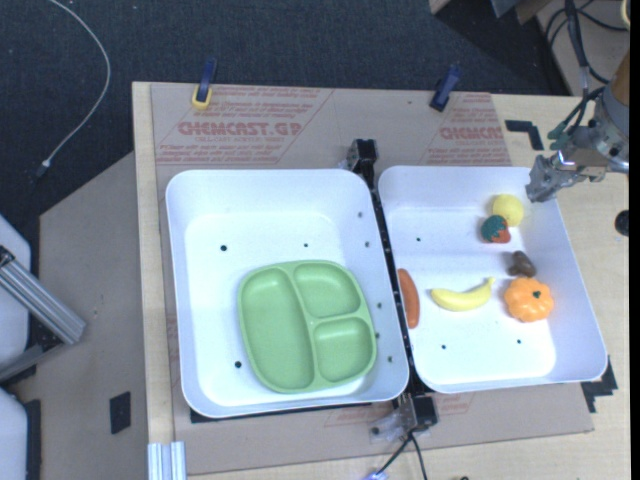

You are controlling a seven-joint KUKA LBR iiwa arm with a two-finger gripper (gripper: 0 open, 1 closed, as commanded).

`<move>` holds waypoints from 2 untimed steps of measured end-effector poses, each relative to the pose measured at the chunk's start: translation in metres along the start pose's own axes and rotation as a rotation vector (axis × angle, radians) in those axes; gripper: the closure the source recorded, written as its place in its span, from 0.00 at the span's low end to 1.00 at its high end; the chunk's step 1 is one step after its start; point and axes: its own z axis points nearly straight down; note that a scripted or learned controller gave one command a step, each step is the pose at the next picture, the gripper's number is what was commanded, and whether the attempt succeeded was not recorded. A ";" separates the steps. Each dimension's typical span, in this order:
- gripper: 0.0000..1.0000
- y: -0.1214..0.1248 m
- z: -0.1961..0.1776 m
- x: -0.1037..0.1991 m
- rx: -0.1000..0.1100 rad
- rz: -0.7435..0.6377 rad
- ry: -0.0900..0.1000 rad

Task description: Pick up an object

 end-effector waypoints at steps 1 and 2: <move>1.00 0.001 -0.022 0.000 0.004 0.000 0.001; 1.00 0.000 -0.022 0.061 0.010 -0.004 0.005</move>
